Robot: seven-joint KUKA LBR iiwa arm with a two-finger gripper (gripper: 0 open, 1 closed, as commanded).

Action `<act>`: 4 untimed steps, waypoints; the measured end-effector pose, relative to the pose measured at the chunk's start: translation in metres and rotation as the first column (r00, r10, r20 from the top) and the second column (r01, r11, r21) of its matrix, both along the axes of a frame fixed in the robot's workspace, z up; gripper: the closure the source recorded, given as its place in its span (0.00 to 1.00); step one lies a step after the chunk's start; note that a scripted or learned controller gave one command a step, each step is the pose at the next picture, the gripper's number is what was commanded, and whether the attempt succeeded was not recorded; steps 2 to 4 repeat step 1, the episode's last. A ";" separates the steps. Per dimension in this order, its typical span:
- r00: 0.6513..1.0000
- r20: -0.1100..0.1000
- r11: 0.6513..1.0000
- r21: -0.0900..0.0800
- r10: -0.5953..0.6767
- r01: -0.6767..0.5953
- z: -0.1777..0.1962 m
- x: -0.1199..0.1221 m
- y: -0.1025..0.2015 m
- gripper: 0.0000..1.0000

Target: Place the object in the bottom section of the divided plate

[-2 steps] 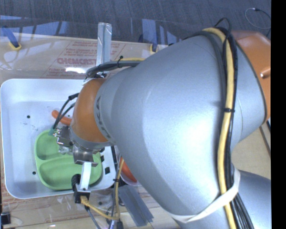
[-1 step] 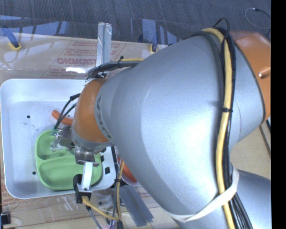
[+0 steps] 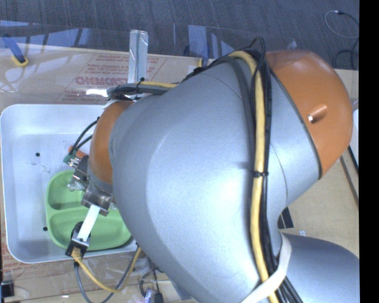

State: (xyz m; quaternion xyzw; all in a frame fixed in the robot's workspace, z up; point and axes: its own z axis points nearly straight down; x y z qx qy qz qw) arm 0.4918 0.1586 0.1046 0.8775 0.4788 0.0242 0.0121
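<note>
Camera view was taken up mostly by the arm [image 3: 227, 169], which reached in from the right and covered much of the bench. Its grey shell was in front, with the orange band [image 3: 316, 125] behind. A yellow cable [image 3: 260, 169] ran down the shell.

At the left lay a white bin [image 3: 6, 169] with a green plate [image 3: 60, 197] in the near part of its floor, close to the front wall. A raised ridge split the plate. One section lay toward the back of the bin and the bottom section [image 3: 110, 232] toward the front. The parts of both that showed were plain green, and the arm hid the plate's right side.

The gripper [image 3: 82, 180] hung over the plate, about above the ridge and at the plate's upper section. It was seen from above and crowded by the wrist, so I could not tell how wide its grip stood or whether it held anything. I could not pick out the object, since the arm blocked the space under the gripper and the right of the bin.

Two small dark specks [image 3: 38, 155] marked the bin floor left of the plate. Behind the bin lay a cardboard sheet [image 3: 95, 74] with red print, and a thin metal post [image 3: 138, 55] stood on it.
</note>
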 end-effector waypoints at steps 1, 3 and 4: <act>1.000 -0.001 1.000 0.000 0.000 0.000 0.000 0.000 0.000 0.00; 1.000 -0.001 1.000 0.000 0.000 0.000 0.000 0.000 0.000 0.00; 1.000 -0.001 1.000 0.000 0.000 0.000 0.000 0.000 0.000 0.00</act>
